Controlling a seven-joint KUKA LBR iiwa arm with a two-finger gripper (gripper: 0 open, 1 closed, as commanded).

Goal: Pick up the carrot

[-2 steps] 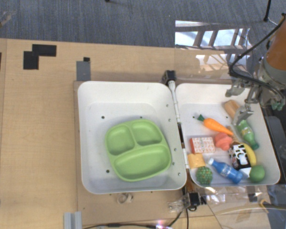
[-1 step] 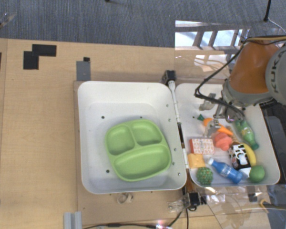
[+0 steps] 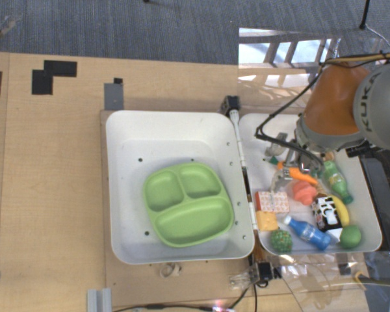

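In the right bin [image 3: 372, 236], one carrot [image 3: 299, 173], one banana [image 3: 341, 210].

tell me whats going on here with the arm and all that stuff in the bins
A grey and orange arm reaches into the right bin, its gripper down among toy foods, right at the carrot. Whether it has hold of the carrot is unclear. A blue bottle, banana and green ball lie nearby. The left bin holds a green divided plate.

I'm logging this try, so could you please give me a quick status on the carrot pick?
Gripper down in right bin, at the carrot. Grip unconfirmed. Pink toy and green bottle crowd it.
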